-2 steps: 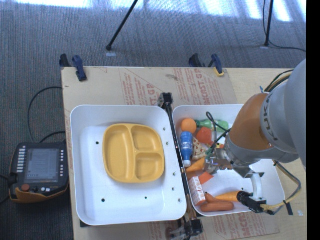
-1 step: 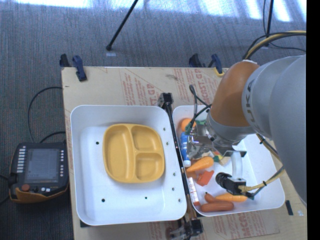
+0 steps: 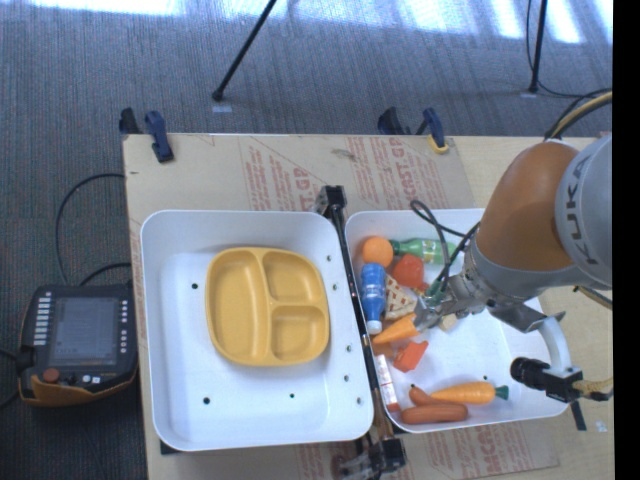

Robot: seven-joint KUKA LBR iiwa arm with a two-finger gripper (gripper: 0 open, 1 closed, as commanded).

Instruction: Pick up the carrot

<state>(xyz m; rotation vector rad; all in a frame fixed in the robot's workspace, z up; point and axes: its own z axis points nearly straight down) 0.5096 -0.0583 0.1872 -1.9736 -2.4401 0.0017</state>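
carrot [image 3: 395, 330] lies tilted in the right bin [image 3: 480, 415], its thick end right at the gripper [image 3: 430, 314], touching or nearly so; whether the tool is spread or pinching cannot be told. a second carrot [image 3: 466, 393] with a green top rests below the tool, a sausage [image 3: 432, 414] just under it. beyond the tip sit a blue bottle [image 3: 372, 294], an orange ball [image 3: 377, 251] and a green bottle [image 3: 420, 249]. a yellow tray [image 3: 267, 304] sits in the left bin [image 3: 180, 368].

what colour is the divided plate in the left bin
Yellow. The divided plate in the left bin shows clearly in the camera view.
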